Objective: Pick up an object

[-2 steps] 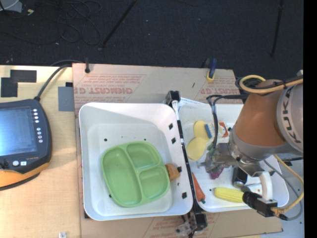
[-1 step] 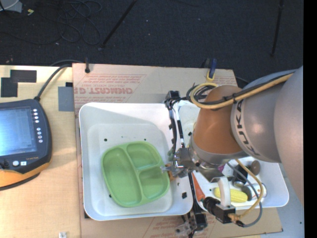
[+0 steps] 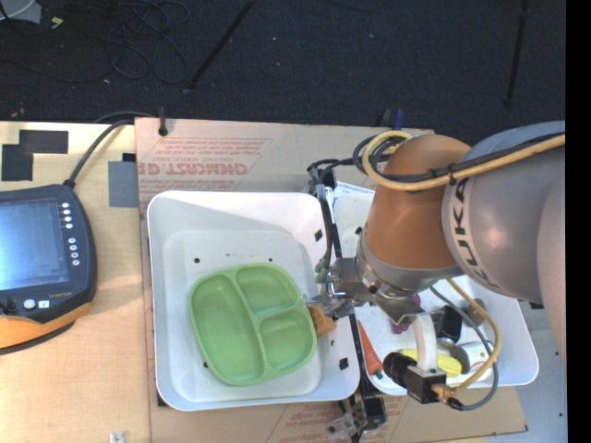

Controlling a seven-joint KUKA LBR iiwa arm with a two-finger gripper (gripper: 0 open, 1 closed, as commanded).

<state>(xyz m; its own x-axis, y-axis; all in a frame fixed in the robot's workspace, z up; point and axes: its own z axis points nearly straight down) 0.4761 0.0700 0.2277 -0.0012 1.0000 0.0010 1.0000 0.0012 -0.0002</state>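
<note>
My gripper (image 3: 325,305) hangs low over the divide between the two white bins, under my orange wrist band (image 3: 411,212); its degree of opening I cannot tell. A small brownish object (image 3: 322,320) lies directly at it, touching the right edge of the green divided tray (image 3: 251,322) in the left bin (image 3: 175,238). Room is tight: tray rim on one side, bin wall on the other. The right bin (image 3: 523,353) holds clutter, mostly hidden by my arm.

Two white bins (image 3: 235,224), one green divided tray (image 3: 251,323), one pendant (image 3: 42,252)
</note>
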